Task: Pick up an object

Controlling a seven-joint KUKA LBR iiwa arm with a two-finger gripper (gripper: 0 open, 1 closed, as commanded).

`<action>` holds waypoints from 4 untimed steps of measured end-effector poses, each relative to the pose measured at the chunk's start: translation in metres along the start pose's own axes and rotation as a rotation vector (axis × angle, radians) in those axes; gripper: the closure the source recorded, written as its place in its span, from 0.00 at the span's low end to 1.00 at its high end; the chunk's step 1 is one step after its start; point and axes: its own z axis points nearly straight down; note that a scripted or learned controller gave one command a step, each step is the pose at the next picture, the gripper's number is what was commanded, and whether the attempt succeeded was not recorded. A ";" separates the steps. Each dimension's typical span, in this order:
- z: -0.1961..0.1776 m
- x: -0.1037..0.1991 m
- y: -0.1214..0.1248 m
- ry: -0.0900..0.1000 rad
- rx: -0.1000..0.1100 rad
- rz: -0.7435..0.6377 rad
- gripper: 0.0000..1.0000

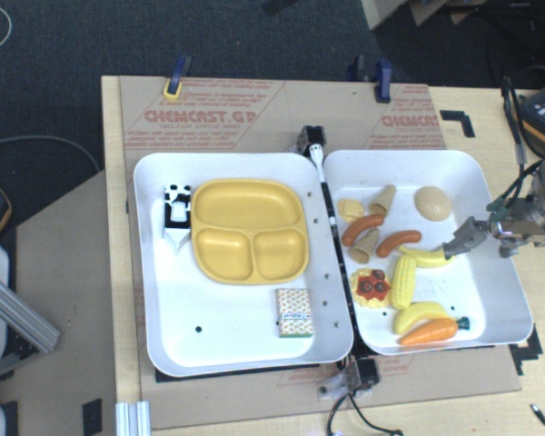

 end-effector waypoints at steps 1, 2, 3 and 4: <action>-0.005 0.000 0.002 -0.003 -0.011 -0.003 0.00; 0.051 -0.008 0.007 -0.001 -0.005 -0.003 0.00; 0.110 -0.012 0.015 0.000 -0.005 -0.003 0.00; 0.163 -0.012 0.015 -0.001 -0.007 -0.002 0.00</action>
